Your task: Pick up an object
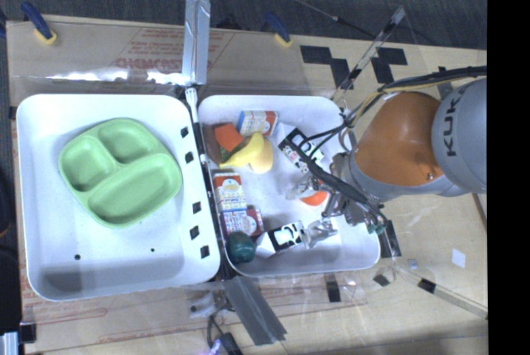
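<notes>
My gripper [310, 189] reaches in from the right and hangs low over the middle of the right bin [352, 261]. A small orange-red object [314, 199] lies right under it, partly covered. To the left of the gripper lie a yellow pear-shaped toy [255, 155], an orange piece [226, 136] and a small carton [256, 122]. A red snack box [233, 204] and a dark green ball [241, 247] rest along the bin's left wall. Whether anything is held is hidden by the gripper body.
The left bin [50, 262] holds a green divided plate [121, 170]. A divider wall [201, 179] separates the bins. Cables and a thin rod [368, 55] run above the arm's orange band [399, 149]. Blue clamps sit on the bench's far edge.
</notes>
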Motion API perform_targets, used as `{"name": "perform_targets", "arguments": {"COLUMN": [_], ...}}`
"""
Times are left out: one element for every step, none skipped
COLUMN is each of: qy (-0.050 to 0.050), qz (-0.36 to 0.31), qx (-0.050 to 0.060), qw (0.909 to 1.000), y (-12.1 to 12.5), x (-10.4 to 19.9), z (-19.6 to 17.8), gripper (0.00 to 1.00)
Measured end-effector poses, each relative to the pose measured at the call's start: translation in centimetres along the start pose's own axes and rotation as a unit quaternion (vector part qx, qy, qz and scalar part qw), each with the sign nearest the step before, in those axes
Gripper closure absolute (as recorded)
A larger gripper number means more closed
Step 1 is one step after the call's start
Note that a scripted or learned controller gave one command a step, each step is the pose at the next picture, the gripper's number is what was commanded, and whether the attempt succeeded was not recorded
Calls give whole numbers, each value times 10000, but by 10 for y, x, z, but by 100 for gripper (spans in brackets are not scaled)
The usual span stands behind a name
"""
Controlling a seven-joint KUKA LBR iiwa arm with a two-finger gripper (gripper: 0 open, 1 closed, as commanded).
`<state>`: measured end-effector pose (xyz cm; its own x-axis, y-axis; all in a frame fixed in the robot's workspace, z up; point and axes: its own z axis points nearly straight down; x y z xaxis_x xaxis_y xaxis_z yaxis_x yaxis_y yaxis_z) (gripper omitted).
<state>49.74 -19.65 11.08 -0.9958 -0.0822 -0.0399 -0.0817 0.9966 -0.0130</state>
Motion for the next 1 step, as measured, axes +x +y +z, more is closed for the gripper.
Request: {"name": "perform_targets", "arguments": {"qy": [151], "qz": [-465], "qx": [-49], "qw": [9988], "y": [-12], "x": [15], "z": [15], "gripper": [0]}}
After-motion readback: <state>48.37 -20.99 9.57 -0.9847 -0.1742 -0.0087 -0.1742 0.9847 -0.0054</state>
